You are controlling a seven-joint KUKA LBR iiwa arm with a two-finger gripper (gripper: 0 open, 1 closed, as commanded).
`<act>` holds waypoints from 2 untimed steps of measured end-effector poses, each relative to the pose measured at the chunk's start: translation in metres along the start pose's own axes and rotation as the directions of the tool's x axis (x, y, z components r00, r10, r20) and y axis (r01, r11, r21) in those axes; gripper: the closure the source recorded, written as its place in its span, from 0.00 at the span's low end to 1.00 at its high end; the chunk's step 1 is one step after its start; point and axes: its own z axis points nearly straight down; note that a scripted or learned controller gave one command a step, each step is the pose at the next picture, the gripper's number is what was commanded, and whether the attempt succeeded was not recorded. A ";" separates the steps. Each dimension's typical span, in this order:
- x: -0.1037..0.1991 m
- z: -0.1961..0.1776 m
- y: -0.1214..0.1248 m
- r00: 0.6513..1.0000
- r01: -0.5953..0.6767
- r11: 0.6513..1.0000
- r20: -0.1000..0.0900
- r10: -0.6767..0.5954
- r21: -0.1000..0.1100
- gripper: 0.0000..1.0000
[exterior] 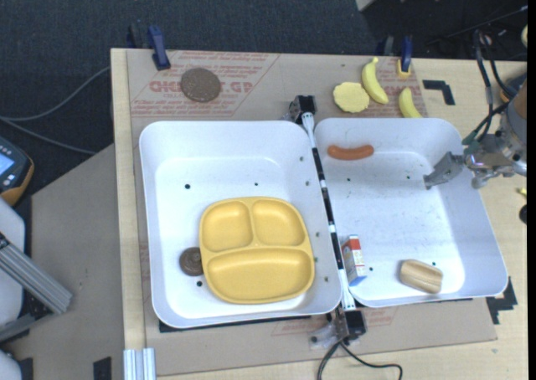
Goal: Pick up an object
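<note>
**3 targets, none under the gripper**

Risk as I see it: the gripper point(444, 171), hanging at the right bin's point(469, 228) far-right wall, could clip that wall descending. I can't tell its opening; nothing's held. Hotdog point(350, 151) lies well left, bread roll point(420, 275) and carton point(354, 258) nearer me.

Right bin point(469, 228): I see open middle | sausage point(350, 151) far-left, carton point(354, 258) and bread roll point(420, 275) near | left bin point(167, 202): yellow tray point(255, 249) blocks near half
</note>
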 end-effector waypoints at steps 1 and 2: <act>0.054 0.120 0.051 1.000 0.007 1.000 -0.004 -0.007 0.004 0.00; 0.109 0.124 0.116 1.000 0.009 1.000 -0.002 -0.009 0.002 0.00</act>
